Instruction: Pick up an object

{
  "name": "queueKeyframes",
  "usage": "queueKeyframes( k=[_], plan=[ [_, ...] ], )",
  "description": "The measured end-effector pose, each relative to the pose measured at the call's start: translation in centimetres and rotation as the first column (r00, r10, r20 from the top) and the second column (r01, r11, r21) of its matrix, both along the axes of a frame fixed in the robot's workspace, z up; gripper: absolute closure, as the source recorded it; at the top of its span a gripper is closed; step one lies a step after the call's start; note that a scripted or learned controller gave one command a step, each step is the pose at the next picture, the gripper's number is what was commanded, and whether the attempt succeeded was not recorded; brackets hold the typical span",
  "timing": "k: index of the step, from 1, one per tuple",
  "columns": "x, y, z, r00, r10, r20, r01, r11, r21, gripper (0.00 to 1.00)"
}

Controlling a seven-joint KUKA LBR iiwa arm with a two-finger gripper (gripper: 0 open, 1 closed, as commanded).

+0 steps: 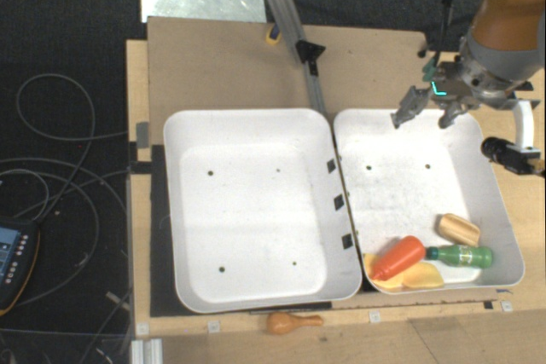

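The grey two-finger gripper (428, 110) hangs open; the green plastic bottle's (461, 255) label is too small to read.

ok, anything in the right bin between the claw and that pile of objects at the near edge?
Nothing visible. The claw hangs over the far end of the right bin, fingers spread with nothing between them. Bare bin floor lies between it and the carrot, green bottle and bread roll.

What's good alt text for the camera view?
An open two-finger gripper hovers over the right bin's far edge; a carrot, green bottle, bread roll and banana cluster in its near corner.
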State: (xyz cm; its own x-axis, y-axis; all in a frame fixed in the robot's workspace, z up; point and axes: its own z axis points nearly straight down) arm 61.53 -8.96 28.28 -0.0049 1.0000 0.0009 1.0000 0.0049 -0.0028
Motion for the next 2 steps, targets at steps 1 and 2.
queueKeyframes(
  k=[1, 2],
  plan=[
    [0.1, 0.0, 0.2, 1.000, -0.001, 0.004, 0.001, 1.000, -0.001, 0.00],
    [0.2, -0.7, -4.2, 1.000, -0.005, 0.000, 0.005, 1.000, -0.001, 0.00]
  ],
)
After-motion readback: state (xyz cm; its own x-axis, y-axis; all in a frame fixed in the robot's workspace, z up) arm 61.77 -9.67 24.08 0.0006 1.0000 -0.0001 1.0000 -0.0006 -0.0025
